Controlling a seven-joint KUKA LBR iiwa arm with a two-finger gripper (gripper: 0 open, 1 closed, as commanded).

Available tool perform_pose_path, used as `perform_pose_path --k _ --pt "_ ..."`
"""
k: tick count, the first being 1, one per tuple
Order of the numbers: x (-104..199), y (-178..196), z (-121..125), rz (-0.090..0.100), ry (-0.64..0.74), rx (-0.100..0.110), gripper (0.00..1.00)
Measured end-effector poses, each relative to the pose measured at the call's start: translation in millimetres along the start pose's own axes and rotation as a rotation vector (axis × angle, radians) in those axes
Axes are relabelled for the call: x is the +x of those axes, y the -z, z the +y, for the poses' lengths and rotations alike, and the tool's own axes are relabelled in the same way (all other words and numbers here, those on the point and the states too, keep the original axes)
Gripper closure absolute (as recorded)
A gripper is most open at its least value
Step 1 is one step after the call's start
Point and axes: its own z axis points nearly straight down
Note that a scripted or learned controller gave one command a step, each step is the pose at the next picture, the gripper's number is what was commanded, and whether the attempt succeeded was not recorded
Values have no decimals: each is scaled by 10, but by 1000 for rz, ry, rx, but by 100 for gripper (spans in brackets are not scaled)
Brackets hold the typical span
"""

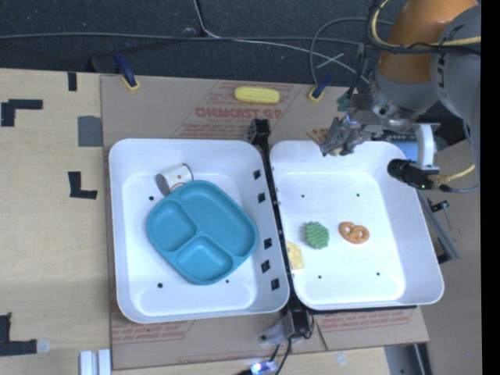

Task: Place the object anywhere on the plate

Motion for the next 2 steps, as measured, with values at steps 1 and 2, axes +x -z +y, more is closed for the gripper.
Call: perform_pose_path --k 1,2 --pt "538 -169 -5 0 1 2 100" --pt "1126 -307 -66 0 1 3 100"
